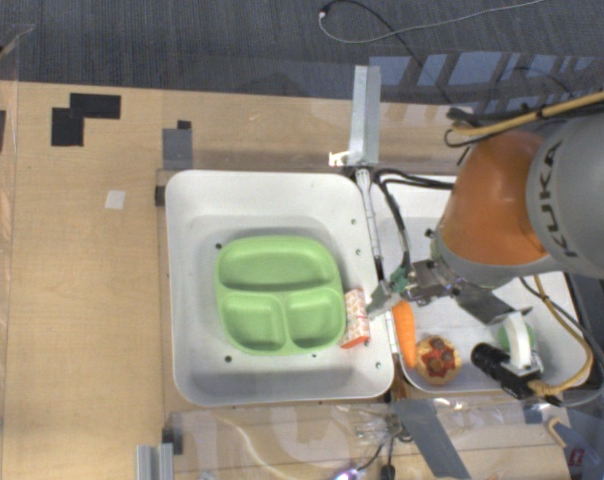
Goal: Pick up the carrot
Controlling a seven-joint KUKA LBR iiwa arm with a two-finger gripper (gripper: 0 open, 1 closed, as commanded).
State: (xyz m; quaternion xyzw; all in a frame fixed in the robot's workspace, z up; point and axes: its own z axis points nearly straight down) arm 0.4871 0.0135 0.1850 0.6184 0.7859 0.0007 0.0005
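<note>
Left bin: divided tray inside, frame centre.
Right bin: carrot at its left edge, lower right.

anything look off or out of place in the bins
A small red and white packet sits propped askew against the green tray, near the left bin's right wall. The carrot lies in the right bin, under the gripper.

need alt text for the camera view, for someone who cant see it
A grey and orange robot arm reaches over the right white bin, its gripper just above an orange carrot. The left bin holds a green divided tray.
</note>
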